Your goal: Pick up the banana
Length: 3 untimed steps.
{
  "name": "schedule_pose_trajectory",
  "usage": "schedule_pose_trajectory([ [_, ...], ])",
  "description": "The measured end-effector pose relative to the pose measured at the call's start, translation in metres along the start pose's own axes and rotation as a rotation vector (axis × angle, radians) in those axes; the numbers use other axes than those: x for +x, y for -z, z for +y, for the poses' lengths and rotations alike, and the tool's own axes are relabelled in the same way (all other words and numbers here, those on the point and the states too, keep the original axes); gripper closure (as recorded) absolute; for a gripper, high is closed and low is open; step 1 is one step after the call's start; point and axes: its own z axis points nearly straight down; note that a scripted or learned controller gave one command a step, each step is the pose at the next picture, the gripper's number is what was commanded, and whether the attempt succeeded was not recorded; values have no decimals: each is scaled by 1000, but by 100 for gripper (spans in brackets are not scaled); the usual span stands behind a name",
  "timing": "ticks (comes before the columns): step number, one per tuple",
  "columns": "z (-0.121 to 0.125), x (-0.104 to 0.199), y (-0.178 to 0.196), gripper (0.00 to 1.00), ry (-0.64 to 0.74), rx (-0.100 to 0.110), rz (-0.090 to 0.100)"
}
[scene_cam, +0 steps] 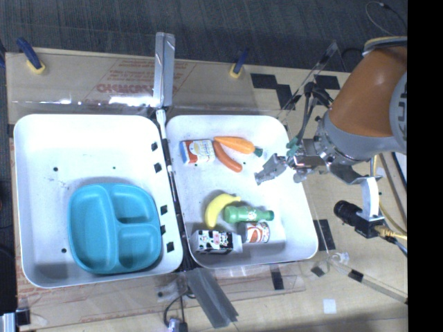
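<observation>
Camera view from above: two white bins are seen side by side, the left bin bearing a blue divided tray. The banana is found in the right bin, toward its near side, with a green bottle touching its right end and a red can and a small black-and-white carton just beyond. Two carrots and an orange carton are placed at the far side. The gripper is held above the bin's right part, well apart from the banana; nothing is seen in it, and how far it is open cannot be told.
</observation>
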Motion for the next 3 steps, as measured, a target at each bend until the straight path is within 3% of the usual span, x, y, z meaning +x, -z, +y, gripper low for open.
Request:
schedule_pose_trajectory([
  [1,23,61,-126,0,-286,3,0],
  [2,4,56,-184,0,-286,1,0],
  [3,4,56,-175,100,-281,3,0],
])
